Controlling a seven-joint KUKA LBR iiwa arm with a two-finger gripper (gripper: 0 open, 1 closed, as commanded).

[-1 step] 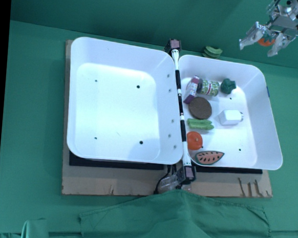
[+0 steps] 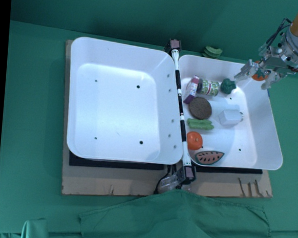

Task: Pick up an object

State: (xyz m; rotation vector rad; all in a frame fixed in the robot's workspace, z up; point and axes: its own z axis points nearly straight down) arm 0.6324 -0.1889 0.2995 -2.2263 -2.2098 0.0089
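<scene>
My gripper (image 2: 256,78) hangs over the far right corner of the right bin (image 2: 263,135), raised above it, its two fingers (image 2: 243,73) spread wide apart. A small orange thing (image 2: 258,75) shows in the gap near the palm, and the fingers do not close on it. In that bin lie a green broccoli piece (image 2: 227,85), a green-labelled can (image 2: 209,88), a purple-and-white bottle (image 2: 192,88), a brown round disc (image 2: 200,107), a white block (image 2: 231,117), a green pea pod (image 2: 200,124), an orange ball (image 2: 194,140) and a watermelon slice (image 2: 209,157).
The left bin (image 2: 87,54) stands beside the right one, with a black-and-white divider rail (image 2: 180,105) between them. A green item (image 2: 213,52) lies on the cloth behind the right bin. Brown cardboard (image 2: 107,189) and rumpled green cloth (image 2: 182,224) sit at the front.
</scene>
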